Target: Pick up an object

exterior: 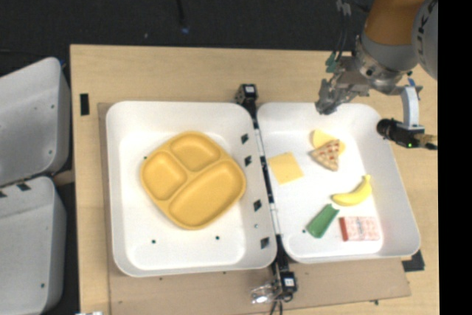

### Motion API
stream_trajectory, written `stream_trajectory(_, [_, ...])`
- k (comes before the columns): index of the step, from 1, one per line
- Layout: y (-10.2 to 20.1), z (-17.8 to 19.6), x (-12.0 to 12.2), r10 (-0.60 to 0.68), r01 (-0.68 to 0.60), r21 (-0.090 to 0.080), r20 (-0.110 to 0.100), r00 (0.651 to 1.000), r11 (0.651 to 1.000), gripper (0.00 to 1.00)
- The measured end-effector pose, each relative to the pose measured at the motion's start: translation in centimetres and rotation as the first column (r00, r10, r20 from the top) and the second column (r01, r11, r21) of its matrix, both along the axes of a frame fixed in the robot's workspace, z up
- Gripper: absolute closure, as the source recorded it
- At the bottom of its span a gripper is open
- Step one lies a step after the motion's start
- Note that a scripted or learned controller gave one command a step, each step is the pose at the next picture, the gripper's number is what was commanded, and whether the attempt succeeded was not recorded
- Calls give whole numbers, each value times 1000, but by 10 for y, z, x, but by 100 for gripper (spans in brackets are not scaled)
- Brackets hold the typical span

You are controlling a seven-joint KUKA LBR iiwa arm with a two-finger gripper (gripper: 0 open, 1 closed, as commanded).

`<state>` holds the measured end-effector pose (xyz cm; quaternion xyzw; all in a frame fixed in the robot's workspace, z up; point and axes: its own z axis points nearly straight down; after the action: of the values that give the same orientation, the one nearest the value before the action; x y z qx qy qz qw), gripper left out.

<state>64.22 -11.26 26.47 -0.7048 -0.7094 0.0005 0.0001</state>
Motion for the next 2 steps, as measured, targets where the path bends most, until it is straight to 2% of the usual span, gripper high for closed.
stream_trajectory(2, [88,-3,5,-1,1,0,-2,1000,1000,100])
